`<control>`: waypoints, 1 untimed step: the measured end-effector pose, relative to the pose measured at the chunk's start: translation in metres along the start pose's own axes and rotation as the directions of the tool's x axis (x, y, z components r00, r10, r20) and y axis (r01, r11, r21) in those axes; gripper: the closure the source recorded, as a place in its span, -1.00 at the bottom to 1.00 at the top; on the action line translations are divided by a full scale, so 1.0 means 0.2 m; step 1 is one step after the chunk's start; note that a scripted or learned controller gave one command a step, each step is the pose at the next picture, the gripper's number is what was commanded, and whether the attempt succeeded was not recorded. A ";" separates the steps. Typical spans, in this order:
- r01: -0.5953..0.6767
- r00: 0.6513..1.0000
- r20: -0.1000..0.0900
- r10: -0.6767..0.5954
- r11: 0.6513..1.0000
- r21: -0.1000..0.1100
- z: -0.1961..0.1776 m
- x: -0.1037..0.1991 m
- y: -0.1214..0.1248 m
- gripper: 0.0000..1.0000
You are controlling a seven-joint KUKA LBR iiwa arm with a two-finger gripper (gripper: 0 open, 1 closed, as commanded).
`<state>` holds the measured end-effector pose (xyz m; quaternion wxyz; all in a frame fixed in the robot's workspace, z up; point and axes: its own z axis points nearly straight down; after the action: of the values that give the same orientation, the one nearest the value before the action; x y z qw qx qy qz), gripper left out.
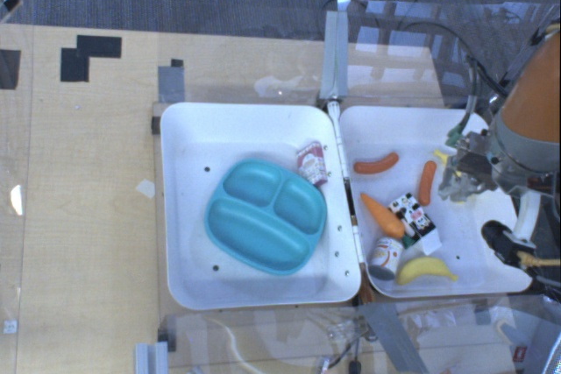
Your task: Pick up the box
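White right bin (491,123) holds my target: the box (413,215), black-and-white patterned, sits mid-bin, touching the carrot (382,216) on its left side, w/ a small can (384,254) and the banana (424,271) just below it. Two sausages (375,163) lie above. Gripper (458,185) hangs near the bin's right side, up and right of the box, apart from it; can't tell whether it's open or closed from this angle. My worry: clutter. Coming down on the box I could catch the carrot too, or shove the box into the can. Box is tilted, so a misaligned grasp prob slips off a corner.
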<state>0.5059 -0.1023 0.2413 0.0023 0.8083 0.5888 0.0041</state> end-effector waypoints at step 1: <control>0.006 1.000 -0.001 -0.006 1.000 -0.003 -0.05 0.01 0.01 1.00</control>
<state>0.5075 -0.1015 0.2519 0.0033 0.8065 0.5912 0.0056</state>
